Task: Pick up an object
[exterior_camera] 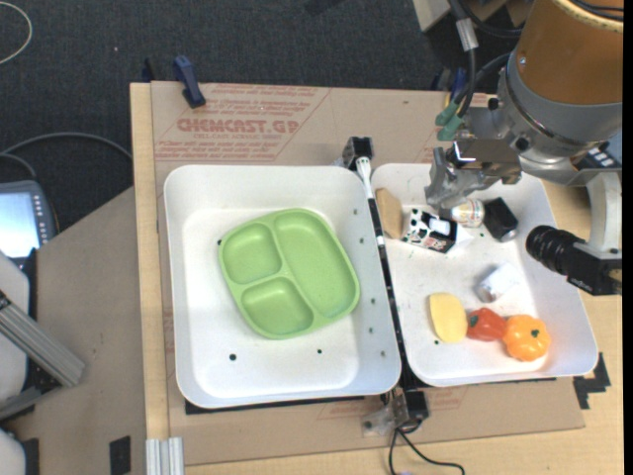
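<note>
Leftmost, a green divided plate (288, 272) lay in the left bin (198, 364). Right of that plate, the right bin (569, 359) held a black-and-white box (428, 230), a yellow piece (447, 318) and an orange pepper (525, 336). The gripper (457, 194) hung just above the box; whether its fingers gripped anything could not be told.

A brown board-topped bench (247, 127), printed with red lettering, is seen under two shallow white bins set side by side, edges touching: left bin (188, 265), right bin (564, 349). A blue clamp (188, 79) is fixed at the bench's far left edge.
</note>
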Available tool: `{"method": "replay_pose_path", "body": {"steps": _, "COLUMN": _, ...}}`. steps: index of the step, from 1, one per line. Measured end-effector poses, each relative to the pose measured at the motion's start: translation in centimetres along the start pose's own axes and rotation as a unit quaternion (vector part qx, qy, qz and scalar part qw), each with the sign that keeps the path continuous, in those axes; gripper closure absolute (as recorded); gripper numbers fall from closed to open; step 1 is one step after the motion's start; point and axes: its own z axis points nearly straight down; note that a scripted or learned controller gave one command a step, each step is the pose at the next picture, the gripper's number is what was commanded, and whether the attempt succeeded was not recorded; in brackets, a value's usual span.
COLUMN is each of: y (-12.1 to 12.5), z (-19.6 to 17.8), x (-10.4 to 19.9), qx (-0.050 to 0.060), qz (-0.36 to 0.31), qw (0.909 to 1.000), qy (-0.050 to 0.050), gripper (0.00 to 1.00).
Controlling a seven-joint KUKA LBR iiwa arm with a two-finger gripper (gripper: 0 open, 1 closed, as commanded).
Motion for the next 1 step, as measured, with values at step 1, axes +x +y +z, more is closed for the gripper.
{"method": "replay_pose_path", "body": {"steps": 1, "y": 0.72, "z": 12.82, "x": 1.64, "qx": 0.017, "qz": 0.002, "qw": 0.9998, "qy": -0.003, "gripper": 1.0}}
